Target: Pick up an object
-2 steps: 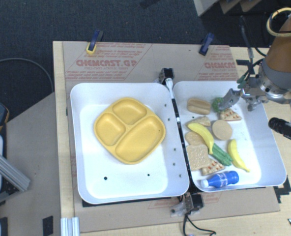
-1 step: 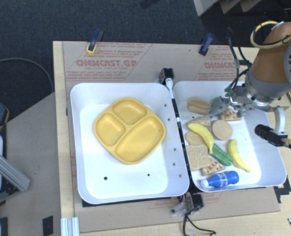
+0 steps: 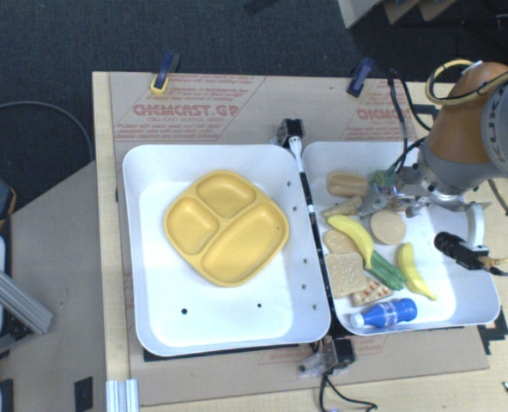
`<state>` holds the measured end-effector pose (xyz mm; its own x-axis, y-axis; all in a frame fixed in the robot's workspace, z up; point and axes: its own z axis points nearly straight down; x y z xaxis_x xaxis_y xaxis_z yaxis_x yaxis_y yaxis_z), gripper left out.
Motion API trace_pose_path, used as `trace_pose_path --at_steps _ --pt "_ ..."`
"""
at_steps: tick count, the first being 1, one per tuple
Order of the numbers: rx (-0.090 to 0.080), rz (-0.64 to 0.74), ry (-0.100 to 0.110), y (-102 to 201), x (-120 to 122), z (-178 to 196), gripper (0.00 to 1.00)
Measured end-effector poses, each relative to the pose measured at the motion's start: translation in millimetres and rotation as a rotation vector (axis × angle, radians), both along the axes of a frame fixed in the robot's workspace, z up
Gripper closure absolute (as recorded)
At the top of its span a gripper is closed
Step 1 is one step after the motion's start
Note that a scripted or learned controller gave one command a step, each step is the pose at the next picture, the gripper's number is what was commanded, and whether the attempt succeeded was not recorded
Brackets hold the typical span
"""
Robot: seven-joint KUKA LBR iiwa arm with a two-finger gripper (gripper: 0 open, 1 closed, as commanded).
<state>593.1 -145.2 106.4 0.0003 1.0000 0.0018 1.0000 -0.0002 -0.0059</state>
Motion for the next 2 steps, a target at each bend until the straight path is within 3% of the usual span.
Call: trace_pose_path --at_steps 1,2 --pt "0.000 0.001 -0.001 0.9 -0.5 -23.3 0.00" --pt "-0.001 0.000 -0.006 0.4 0.5 -10.9 1.00"
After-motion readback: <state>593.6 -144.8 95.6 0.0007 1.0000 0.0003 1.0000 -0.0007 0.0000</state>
